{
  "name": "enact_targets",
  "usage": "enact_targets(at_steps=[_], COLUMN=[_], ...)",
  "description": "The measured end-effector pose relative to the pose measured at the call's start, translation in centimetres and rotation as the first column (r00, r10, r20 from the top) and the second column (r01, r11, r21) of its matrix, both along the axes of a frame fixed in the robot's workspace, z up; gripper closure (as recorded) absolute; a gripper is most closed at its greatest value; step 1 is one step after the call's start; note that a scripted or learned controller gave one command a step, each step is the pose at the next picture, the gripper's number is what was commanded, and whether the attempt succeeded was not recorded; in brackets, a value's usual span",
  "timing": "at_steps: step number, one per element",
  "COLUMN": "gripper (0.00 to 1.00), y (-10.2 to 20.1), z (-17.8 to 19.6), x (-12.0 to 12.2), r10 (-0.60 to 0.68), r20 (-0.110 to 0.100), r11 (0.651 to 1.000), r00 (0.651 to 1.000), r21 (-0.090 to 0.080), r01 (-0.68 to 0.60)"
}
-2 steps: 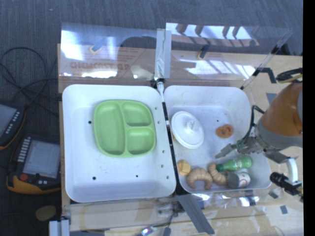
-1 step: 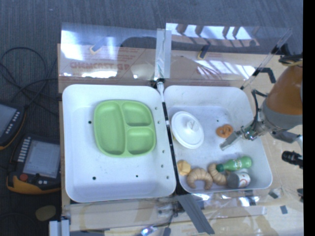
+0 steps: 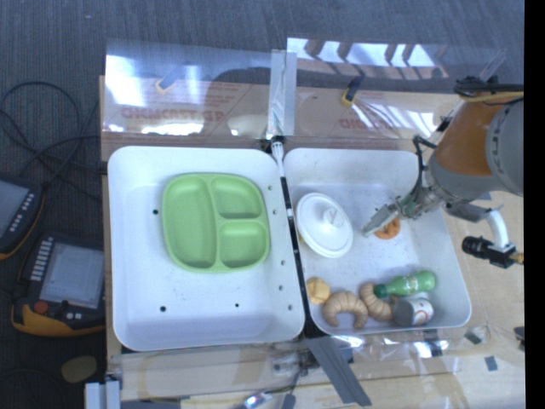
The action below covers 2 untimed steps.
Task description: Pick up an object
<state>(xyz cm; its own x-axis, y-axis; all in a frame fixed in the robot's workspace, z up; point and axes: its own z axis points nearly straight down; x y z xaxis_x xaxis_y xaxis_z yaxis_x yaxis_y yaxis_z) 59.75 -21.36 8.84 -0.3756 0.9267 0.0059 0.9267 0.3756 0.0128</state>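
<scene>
2 croissants point(image 3: 358, 305) beside green bottle point(image 3: 407, 285)

Grey arm point(image 3: 502, 156) — orange wrist band

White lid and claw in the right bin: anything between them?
In the camera view, bare bin floor separates the white lid from the claw. The small orange piece lies beside the claw, on its far side from the lid.

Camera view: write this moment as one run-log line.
tool over small orange object | right white bin | nothing lifted | green divided plate left bin
</scene>
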Motion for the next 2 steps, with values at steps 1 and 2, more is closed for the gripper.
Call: enact_targets(at_steps=[1, 2], gripper=[1.00, 1.00], y=[-0.1, 2.7], z=[0.9, 11.5], x=[0.1, -2.9], r10=[-0.001, -0.087], r20=[0.005, -0.011], r11=[1.000, 0.996], r00=[1.000, 0.996], r21=[-0.004, -0.011], r01=[0.001, 0.087])
